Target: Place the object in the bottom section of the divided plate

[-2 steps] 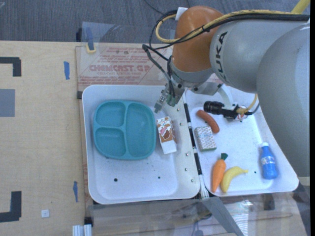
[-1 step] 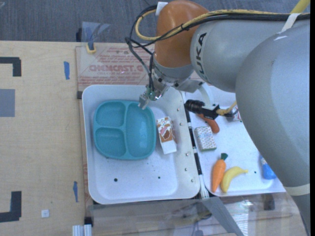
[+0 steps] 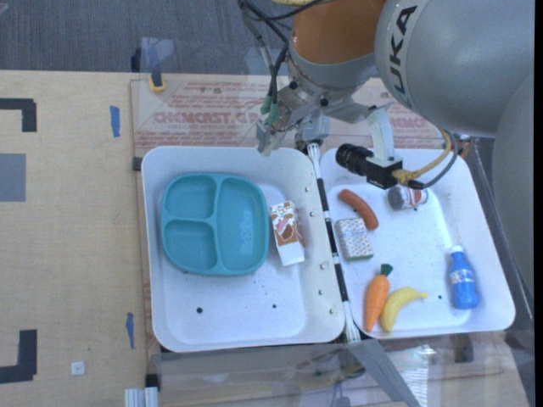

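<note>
The gripper (image 3: 284,125) hangs just above the plate's (image 3: 214,225) far edge, whether open or shut I cannot tell, while the likeliest thing to move, a small carton (image 3: 287,232), lies touching the plate's right rim, within easy reach.

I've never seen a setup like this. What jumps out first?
The big grey and orange robot arm looms over the top right. Below it, a blue divided plate lies in the left bin, a small carton beside it. The right bin holds toy food: a carrot, banana and sausage.
</note>
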